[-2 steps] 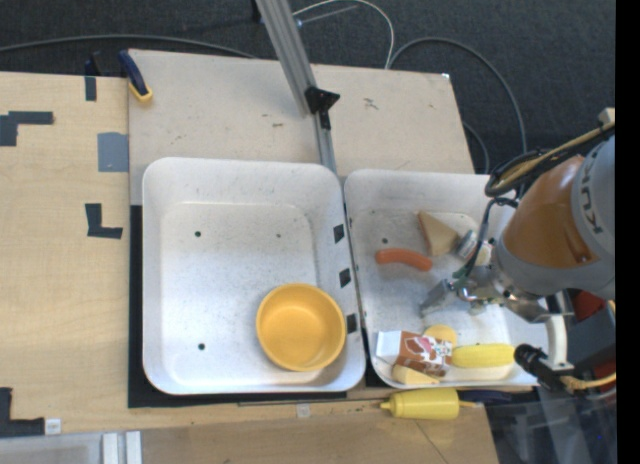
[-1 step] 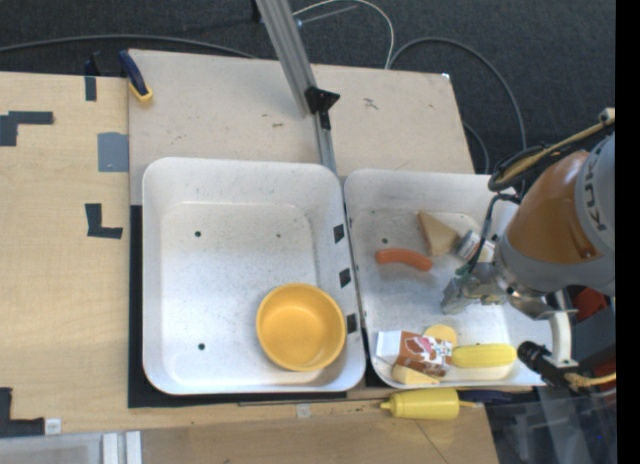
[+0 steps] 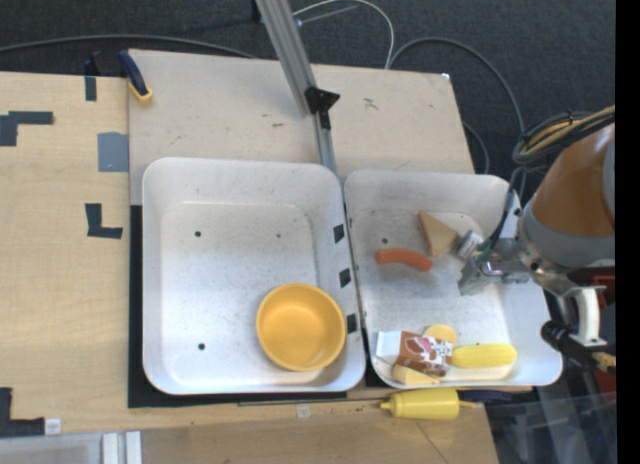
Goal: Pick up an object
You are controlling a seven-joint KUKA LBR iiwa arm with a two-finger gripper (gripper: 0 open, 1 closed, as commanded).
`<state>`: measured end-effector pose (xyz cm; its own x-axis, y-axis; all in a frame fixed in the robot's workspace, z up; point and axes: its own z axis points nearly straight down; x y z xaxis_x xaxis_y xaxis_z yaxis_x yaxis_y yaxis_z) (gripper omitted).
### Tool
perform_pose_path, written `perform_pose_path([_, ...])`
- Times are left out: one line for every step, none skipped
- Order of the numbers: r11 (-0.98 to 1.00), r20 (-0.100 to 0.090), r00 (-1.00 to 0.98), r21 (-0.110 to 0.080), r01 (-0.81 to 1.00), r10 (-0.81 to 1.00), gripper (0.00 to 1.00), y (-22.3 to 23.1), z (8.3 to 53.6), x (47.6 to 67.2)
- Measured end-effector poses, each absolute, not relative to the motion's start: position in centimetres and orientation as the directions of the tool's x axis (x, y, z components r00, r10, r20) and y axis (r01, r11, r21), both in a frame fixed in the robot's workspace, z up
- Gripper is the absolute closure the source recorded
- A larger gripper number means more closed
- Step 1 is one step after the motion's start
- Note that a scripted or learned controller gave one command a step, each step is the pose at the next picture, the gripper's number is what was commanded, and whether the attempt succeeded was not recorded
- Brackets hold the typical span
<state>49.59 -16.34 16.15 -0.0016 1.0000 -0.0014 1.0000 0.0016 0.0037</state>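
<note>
— How many bins from up here?

— 2 shallow white bins side by side, both speckled inside with rounded corners. The left bin point(image 3: 175, 252) has 1 thing in it: a round yellow bowl point(image 3: 300, 326), smooth like plastic, sitting near its front right corner.

— And the other?

— The right bin point(image 3: 400, 192) holds more. 1 tan wedge point(image 3: 443, 232), shaped like a slice of cheese or bread, toward the back. 1 orange sausage-shaped piece point(image 3: 404, 260), slightly curved, just in front and left of the wedge. Along the front wall sits a cluster: 1 small brown and white printed packet point(image 3: 421, 353), 1 long rounded yellow piece point(image 3: 484, 356) beside it, and a smaller yellow lump point(image 3: 440, 334) behind them. I can't tell what that lump is.

— Anything outside the bins?

— 1 yellow squeeze bottle point(image 3: 426, 405) lying on its side on the bench, just in front of the right bin. 1 grey metal pole point(image 3: 290, 42) slanting in from the top.

— The arm?

— It comes in from the right, grey with orange above. The gripper point(image 3: 476, 262) sits low over the right bin, just right of the wedge. Open or closed, I can't tell; nothing visibly sits between the tips.
</note>
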Motion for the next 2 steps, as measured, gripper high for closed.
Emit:
perform_pose_path([0.002,-0.002,-0.002,0.003,1.0,1.0,1.0,-16.2,21.0,50.7])
perform_pose_path([0.002,-0.001,-0.002,0.001,1.0,1.0,1.0,-16.2,23.6,50.7])
